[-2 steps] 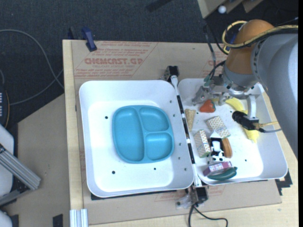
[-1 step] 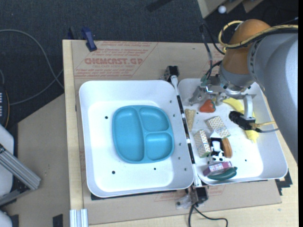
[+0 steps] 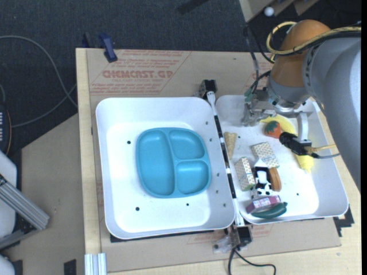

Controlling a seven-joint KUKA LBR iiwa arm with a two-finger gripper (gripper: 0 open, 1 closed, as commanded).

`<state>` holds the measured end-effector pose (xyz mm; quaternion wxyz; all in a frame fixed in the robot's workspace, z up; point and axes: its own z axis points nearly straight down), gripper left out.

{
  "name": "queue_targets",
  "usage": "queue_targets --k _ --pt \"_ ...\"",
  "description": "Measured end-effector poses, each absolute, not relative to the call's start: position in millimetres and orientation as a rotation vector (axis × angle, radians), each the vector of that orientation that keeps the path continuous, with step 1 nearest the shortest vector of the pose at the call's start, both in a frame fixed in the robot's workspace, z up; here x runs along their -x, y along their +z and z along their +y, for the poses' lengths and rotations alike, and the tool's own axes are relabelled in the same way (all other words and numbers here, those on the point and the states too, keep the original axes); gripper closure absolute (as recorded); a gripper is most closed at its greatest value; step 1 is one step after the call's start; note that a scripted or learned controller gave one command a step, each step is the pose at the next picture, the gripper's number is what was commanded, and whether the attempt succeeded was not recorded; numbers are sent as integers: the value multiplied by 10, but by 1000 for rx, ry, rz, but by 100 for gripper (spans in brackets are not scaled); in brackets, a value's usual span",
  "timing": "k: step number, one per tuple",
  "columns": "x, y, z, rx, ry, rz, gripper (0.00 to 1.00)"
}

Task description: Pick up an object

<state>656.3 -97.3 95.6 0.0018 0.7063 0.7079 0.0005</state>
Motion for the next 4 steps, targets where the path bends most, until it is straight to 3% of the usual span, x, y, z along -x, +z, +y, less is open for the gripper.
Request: queue_targets --k 1,2,3,4 --pt "-6561 953 -973 -2217 1 2222 0" --pt "-6557 847 -1446 -2220 0 2218 0" --pt "-6274 849 -1710 -2222 -2 2221 0" --pt "-6057 847 -1603 -2224 -1 2222 0"
